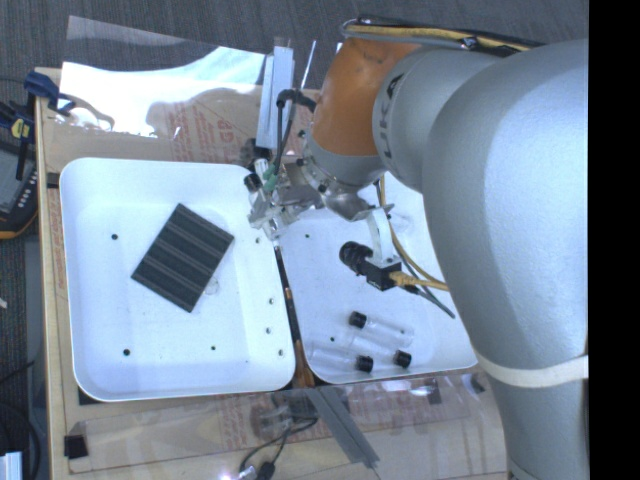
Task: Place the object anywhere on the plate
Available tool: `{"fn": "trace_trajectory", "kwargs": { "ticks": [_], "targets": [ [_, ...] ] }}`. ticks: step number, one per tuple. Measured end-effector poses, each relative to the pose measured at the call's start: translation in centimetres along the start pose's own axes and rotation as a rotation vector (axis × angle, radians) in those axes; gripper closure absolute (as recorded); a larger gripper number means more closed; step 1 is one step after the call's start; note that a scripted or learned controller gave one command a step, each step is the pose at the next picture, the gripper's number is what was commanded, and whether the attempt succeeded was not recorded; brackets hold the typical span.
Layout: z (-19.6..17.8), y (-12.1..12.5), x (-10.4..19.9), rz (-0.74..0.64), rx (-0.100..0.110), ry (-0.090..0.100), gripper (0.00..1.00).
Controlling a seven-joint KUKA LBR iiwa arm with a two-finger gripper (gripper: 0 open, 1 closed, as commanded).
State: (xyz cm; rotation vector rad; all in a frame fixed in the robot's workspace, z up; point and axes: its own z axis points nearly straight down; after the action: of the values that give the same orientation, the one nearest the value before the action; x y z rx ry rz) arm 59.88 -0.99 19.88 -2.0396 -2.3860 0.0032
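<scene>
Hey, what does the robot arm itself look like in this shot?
The arm is thick, rounded, smooth grey, with an orange band above the wrist. Yellow and black cables run over its top. The gripper is small and silvery.

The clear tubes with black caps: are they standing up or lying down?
Lying down. The clear tubes rest on their sides on the floor of the right bin, black caps pointing sideways.

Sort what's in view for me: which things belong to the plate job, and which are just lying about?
Job: gripper; dark ribbed plate, in the left bin; black-capped clear tubes, in the right bin, probably the objects.
Lying about: plastic sheet behind the bins; yellow-and-black device at the left edge.
</scene>
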Motion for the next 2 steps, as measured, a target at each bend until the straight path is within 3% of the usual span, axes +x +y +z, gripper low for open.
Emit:
{"fn": "trace_trajectory", "kwargs": {
  "ticks": [1, 2],
  "targets": [
    [-0.3, 6.6, 5.4, -0.011, 0.0, 0.0, 1.0],
    [0.8, -2.9, 7.5, -0.231, 0.002, 0.0, 1.0]
  ]
}}
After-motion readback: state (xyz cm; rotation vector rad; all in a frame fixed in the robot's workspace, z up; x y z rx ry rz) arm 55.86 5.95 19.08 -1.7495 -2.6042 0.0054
